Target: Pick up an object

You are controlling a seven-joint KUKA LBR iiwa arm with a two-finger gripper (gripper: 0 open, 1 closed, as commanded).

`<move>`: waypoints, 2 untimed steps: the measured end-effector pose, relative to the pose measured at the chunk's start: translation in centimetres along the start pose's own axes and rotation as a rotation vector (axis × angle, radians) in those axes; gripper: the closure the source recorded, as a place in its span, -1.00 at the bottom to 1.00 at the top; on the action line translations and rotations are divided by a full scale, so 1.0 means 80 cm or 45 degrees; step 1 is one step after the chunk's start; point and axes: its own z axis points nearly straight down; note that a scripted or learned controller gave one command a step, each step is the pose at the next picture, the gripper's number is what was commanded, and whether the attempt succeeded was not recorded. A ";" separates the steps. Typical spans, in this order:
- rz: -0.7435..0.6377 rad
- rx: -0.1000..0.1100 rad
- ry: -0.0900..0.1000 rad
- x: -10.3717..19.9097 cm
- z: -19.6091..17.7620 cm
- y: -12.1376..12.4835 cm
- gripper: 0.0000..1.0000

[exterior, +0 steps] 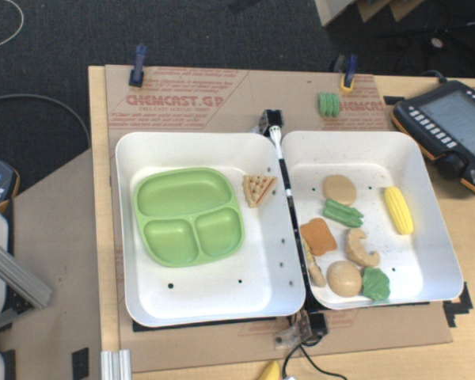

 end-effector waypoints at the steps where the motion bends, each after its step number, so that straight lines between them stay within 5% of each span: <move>1: -0.009 -0.011 -0.004 0.004 -0.017 0.002 1.00; 2: -0.008 0.013 0.008 0.026 0.300 0.044 1.00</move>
